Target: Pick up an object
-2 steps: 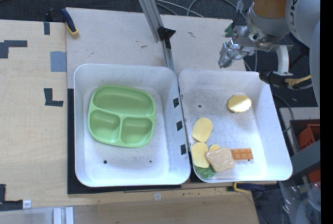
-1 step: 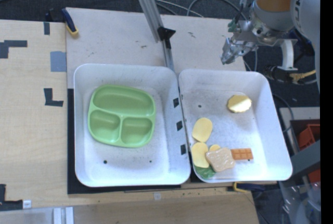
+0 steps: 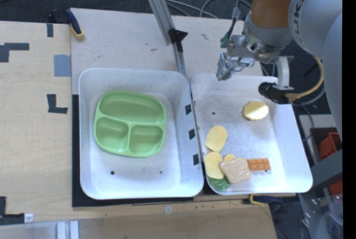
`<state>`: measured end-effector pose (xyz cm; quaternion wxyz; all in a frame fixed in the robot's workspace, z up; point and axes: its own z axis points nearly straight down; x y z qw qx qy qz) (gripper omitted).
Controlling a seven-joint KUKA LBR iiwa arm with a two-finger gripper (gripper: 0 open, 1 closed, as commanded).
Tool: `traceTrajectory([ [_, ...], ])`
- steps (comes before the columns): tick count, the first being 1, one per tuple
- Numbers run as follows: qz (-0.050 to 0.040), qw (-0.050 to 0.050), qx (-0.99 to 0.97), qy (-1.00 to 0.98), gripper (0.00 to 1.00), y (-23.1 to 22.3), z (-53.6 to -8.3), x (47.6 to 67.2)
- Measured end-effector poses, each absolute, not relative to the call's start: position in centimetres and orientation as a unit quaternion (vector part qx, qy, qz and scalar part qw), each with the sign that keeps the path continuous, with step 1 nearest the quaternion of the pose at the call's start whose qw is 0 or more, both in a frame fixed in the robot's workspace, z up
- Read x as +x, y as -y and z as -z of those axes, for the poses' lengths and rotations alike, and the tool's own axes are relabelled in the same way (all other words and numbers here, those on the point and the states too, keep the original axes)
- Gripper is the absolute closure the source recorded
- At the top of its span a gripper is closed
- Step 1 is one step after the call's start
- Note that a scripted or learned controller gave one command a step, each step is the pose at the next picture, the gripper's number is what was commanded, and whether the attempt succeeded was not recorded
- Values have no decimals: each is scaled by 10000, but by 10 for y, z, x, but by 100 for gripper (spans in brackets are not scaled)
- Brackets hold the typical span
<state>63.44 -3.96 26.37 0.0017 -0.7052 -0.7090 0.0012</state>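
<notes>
Approach step. Tool (image 3: 225,73) hangs over far edge of right bin (image 3: 289,138), nothing held; finger gap unclear. Yellow round piece (image 3: 256,111) lies below-right of tool. Next: shift over it, descend.

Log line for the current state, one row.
gripper: over right bin's far left corner, nothing held | food: round piece apart, rest near front | left bin: green tray

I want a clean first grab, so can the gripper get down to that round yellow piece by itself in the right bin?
Probably yes: the round yellow piece lies apart from the others, nothing over it, and the gripper hovers nearby.
</notes>
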Motion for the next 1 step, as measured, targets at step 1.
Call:
traceTrajectory([
  [1,-14,19,-7050,7092,100,-11,-243,615],
])
